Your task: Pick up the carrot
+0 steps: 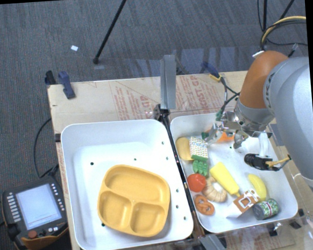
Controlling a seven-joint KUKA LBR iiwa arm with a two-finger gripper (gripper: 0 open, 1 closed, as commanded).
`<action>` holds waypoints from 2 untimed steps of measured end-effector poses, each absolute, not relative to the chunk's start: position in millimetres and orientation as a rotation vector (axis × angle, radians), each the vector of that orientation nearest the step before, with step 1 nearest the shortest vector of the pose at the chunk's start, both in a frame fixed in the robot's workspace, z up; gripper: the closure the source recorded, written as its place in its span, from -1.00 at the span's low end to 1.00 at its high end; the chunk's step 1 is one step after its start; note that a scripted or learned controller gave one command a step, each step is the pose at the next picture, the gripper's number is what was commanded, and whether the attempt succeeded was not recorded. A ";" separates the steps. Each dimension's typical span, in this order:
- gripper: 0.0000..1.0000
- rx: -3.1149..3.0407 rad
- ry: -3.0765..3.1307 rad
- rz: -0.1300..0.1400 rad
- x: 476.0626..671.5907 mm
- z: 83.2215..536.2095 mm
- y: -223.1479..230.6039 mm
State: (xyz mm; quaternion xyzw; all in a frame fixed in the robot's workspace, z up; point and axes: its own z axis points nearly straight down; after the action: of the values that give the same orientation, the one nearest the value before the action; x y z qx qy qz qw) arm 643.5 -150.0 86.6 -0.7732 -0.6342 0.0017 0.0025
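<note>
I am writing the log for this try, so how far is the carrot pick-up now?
Done: the gripper is down at the carrot, at the far end of the right bin. In hand: the grasp itself; I cannot tell if it holds. Left: lifting the carrot clear.

Gripper (pixel 230 133) sits low over the far end of the right bin (pixel 230 158), arm in from the right. Carrot (pixel 223 137) is right at the gripper, orange body touching it or just under it, green top toward the bin divider; can't tell if it's gripped. Also in that bin: cheese wedge (pixel 183 148), patterned packet (pixel 198 145), tomato (pixel 196 182), yellow block (pixel 224 178), pretzel (pixel 204 205), banana (pixel 257 186), small carton (pixel 244 202), can (pixel 266 208) at the near right corner. Left bin (pixel 93 148) holds a yellow divided tray (pixel 134 199). Teach pendant (pixel 33 215) is on the floor, far left
</note>
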 end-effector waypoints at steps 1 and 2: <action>-1.00 -2.409 -2.016 -0.001 644.7 88.4 -198.0; -1.00 -2.642 -1.689 0.006 643.6 86.1 -141.6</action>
State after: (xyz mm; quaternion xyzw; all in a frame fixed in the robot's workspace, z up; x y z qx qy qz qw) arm 643.6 -141.6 86.1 -0.8425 -0.5387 0.0018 0.0029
